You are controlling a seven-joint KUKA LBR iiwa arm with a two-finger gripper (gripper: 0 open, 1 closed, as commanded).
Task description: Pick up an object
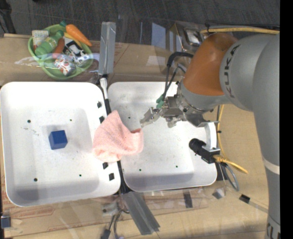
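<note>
The pink cloth [117, 138] lies over the wall between the 2 bins — soft, light, easy to bunch. The hand [145, 119] is just beside its upper right edge; I cannot tell its state. A raised fold gives the best hold.

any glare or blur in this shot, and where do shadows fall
Camera view: sharp overall, no motion blur; soft shadow along the left bin lower wall and beside the blue cube; faint shadow under the pink cloth; mild glare on the arm's orange band.
</note>
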